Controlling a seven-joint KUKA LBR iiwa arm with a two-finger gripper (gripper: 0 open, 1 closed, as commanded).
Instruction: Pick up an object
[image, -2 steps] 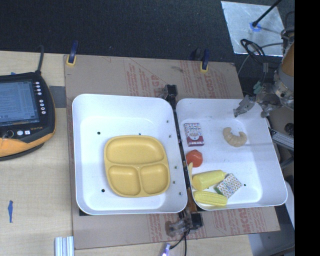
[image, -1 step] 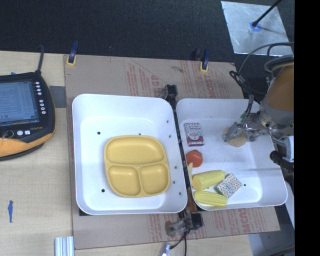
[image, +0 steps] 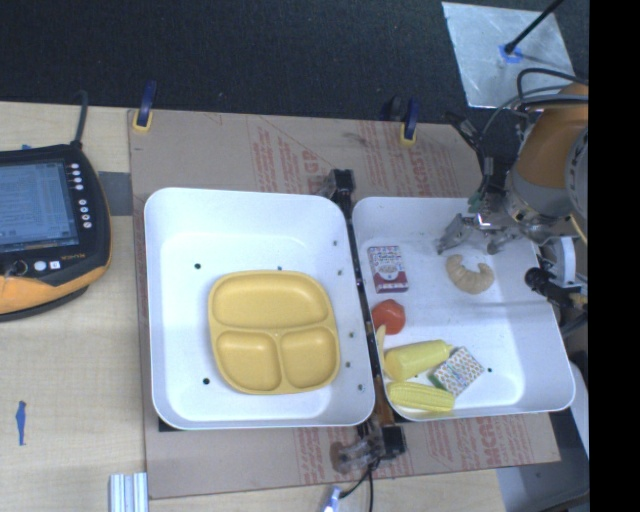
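In the right bin (image: 520, 340) lie a tan croissant (image: 469, 272), a small red and white carton (image: 387, 268), a red tomato (image: 389, 316), two yellow corn cobs (image: 416, 357) (image: 421, 398) and a patterned packet (image: 459, 371). My gripper (image: 478, 232) hangs at the bin's far right, just above and behind the croissant, with its fingers spread open and nothing between them. The grey arm with its orange band (image: 550, 150) reaches in from the right.
The left bin (image: 180, 250) holds a yellow divided plate (image: 272, 330). A teach pendant (image: 45, 225) rests on the bench at far left. Clamps (image: 143, 105) (image: 408, 118) hold the cardboard sheet at the back. Cables trail near the arm's wrist.
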